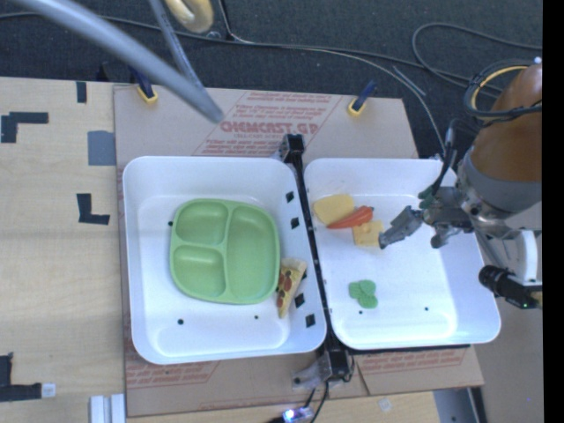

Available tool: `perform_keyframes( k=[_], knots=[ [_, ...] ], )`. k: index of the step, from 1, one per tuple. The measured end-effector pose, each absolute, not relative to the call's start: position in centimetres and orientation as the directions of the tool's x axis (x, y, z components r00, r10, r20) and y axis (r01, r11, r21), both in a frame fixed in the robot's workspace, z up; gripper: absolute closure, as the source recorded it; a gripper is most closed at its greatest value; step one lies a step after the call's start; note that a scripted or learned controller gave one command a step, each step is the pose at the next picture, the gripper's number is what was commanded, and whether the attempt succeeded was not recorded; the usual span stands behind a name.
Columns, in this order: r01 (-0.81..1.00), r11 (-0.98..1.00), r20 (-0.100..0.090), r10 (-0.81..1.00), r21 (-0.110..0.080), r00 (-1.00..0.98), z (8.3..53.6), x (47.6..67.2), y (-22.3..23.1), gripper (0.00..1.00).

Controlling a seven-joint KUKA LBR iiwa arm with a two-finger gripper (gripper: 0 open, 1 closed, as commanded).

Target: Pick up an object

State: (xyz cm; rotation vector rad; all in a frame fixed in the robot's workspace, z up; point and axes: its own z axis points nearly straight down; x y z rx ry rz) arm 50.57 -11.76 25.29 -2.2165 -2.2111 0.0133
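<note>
The gripper [421, 226] hung over the right bin [467, 320], fingers spread and holding nothing, just right of the yellow block [367, 233]. This looked like the approach step. Next it needed to shift left and descend over the block before closing.

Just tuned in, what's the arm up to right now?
The gripper is reaching into the right bin from the right, with its tip beside the small pile of play food: a yellow piece, an orange carrot-like piece and a yellow block. Nothing looks lifted yet. A green piece lies nearer the front. The left bin holds a green divided plate and a pizza slice.
</note>
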Motion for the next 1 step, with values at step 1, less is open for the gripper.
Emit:
perform_keyframes(
  k=[1],
  knots=[
    [1.000,0.001,0.000,1.000,-0.002,-0.001,25.90,50.80,-11.72,0.00]
  ],
)
